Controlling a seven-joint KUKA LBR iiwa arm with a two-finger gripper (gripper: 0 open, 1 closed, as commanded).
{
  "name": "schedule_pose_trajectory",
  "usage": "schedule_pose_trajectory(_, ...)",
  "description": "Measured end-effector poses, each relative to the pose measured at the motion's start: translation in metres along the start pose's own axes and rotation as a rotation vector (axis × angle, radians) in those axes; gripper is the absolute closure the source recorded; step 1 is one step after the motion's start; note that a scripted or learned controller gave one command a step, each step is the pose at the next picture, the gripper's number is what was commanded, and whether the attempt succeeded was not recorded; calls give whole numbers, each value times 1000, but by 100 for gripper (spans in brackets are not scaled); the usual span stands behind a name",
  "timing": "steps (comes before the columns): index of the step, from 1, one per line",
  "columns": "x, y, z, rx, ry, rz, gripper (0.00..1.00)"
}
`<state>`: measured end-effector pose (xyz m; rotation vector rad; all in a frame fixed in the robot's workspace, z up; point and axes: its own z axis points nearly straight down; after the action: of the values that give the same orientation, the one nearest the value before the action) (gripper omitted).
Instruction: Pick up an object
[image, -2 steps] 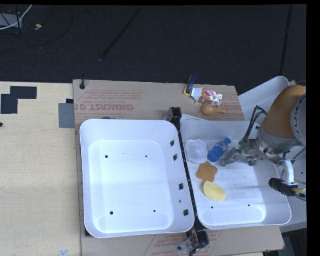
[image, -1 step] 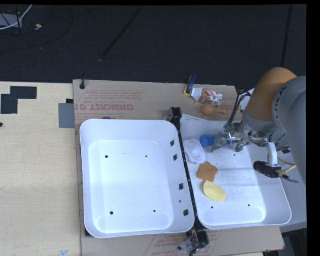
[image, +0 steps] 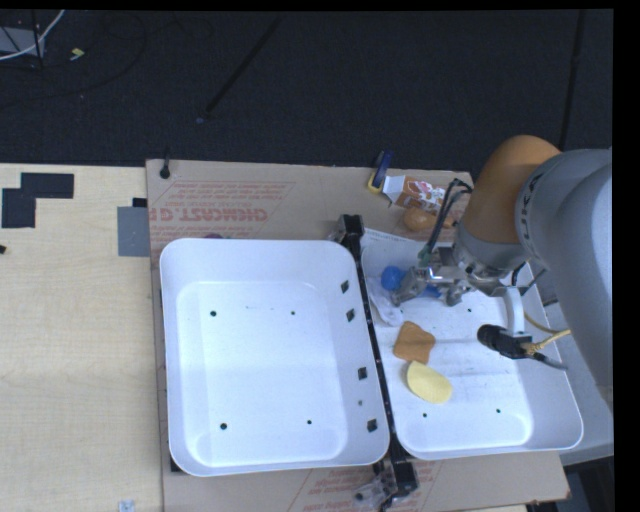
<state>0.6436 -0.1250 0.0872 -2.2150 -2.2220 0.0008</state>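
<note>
- Hand (image: 432, 288) is down low in the right bin (image: 545, 428), at its far end. So I'd call this the reach/grasp step of picking something up, with nothing lifted yet as far as I can see.
- Honestly can't tell from this angle whether the hand is wide or narrow. It's just a small metallic blob from up here, so I'm not calling it either way.
- Closest candidate is the blue object (image: 393, 277), just beside the hand on the side toward the left bin (image: 260, 340). There's a bit of blue right at the hand too, but I can't say if that's the same thing or if it's gripped.
- On the near side of the hand sits a tan wedge (image: 414, 343). A yellow piece (image: 428, 383) lies just past that, further from the hand.
- Some pale crumpled stuff lies around the blue object, too washed out to identify.
- My guess for the next move: close on the blue thing if it's lined up, then lift straight up and check it actually comes along. If the hand is off to one side, it needs a nudge toward the left bin first.
- Both bins sit on the desk (image: 70, 350).
</note>
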Motion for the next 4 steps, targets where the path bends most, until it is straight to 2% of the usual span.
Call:
schedule_pose_trajectory(1,-43,0,-1,-2,-4,5,0)
schedule_pose_trajectory(2,17,1,-1,-2,0,0,0)
schedule_pose_trajectory(3,-34,-28,0,1,-4,7,0)
schedule_pose_trajectory(4,22,2,-1,-4,-1,-1,0)
